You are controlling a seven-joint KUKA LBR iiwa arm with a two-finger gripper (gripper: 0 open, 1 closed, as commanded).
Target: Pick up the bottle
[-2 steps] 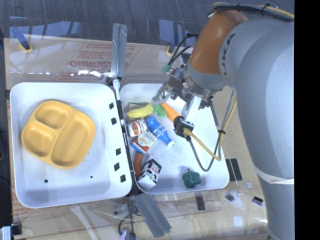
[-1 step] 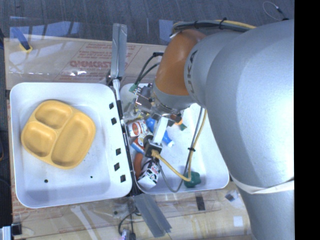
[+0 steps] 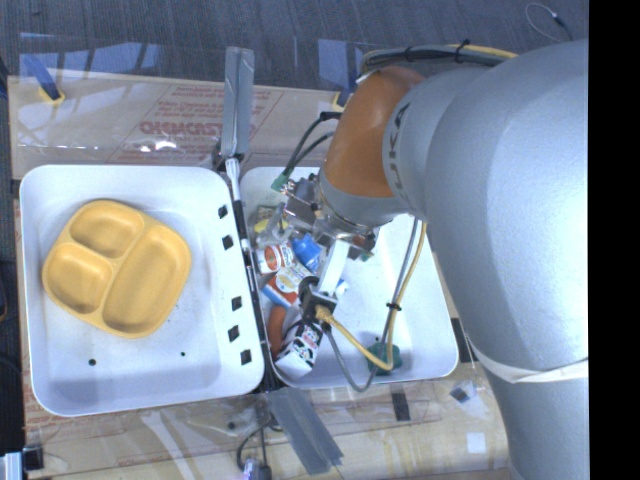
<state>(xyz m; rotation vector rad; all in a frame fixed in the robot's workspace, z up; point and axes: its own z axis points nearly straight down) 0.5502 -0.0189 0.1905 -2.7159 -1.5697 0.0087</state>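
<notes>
The tool (image 3: 312,303) hung low over the clutter in the right bin (image 3: 425,363), beside the bottle (image 3: 300,348); whether it was open could not be told.

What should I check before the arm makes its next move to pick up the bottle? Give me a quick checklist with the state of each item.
1. Gripper over the right bin, above the object pile: ok.
2. Bottle identified: cannot tell; a white, dark-printed item by the bin's near-left corner may be it.
3. Bottle between the fingers: cannot tell.
4. Bottle free of neighbours: not ok; red and blue items crowd beside it.
5. Yellow cable away from the pile: not ok; it loops across the bin.
6. Yellow tray in the left bin, away from the arm: ok.
</notes>
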